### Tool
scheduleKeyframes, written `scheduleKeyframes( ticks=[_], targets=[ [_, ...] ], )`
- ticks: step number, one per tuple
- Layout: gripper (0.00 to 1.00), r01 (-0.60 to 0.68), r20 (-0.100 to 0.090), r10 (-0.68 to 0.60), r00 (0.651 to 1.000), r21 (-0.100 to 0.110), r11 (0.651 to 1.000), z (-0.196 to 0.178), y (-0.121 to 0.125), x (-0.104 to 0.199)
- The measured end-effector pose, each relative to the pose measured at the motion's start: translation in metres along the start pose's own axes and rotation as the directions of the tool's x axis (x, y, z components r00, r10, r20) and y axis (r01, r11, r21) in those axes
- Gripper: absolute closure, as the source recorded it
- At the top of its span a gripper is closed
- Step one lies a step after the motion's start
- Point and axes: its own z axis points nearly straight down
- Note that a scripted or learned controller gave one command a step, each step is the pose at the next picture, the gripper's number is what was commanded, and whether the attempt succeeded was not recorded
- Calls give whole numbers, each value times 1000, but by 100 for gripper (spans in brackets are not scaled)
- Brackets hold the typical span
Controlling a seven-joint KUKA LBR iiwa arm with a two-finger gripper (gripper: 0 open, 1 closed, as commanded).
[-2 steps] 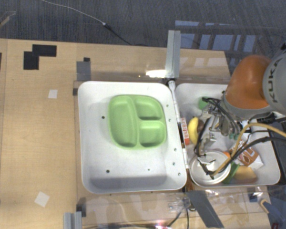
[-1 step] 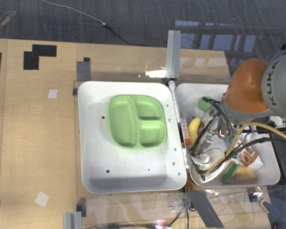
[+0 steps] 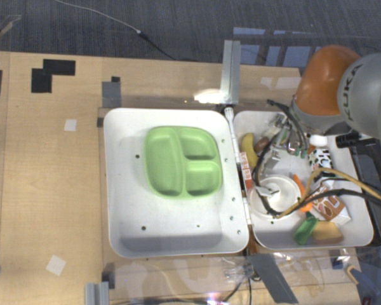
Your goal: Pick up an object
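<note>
Bench (image 3: 44,189): a pale wooden top that carried both bins, with black shapes marked near its far left corner.
Arm (image 3: 368,94): grey, with its orange band (image 3: 322,81) above the wrist, it reached in from the right and hung over the far part of the right bin.
Left bin (image 3: 124,234): shallow and white, it sat just beside the right bin, the two rims touching along the middle.
Green tray (image 3: 181,162): a divided plate with three compartments, it lay flat in the far half of the left bin, well apart from the gripper.
Right bin (image 3: 362,230): shallow and white, crowded with small things under the arm and its cables (image 3: 343,183).
Gripper (image 3: 280,143): it was low among the clutter in the far half of the right bin, near the banana; wires and metal parts hid its tips, so how wide it stood could not be told, and nothing could be seen gripped.
White bowl (image 3: 276,192): round, in the middle of the right bin, on the near side of the gripper.
Banana (image 3: 247,148): yellow, by the left wall of the right bin, just beside the gripper.
Green object (image 3: 305,229): small, near the front wall of the right bin, touching a tan object (image 3: 328,232) to its right.
Black-and-white spotted item (image 3: 320,159): small, at the right of the gripper, under the wrist.
</note>
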Motion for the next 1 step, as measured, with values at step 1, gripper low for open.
scheduleKeyframes(
  ticks=[1],
  targets=[
    [0, -92, 3, 92, 996, 3, 996, -1, -5, 36]
  ],
)
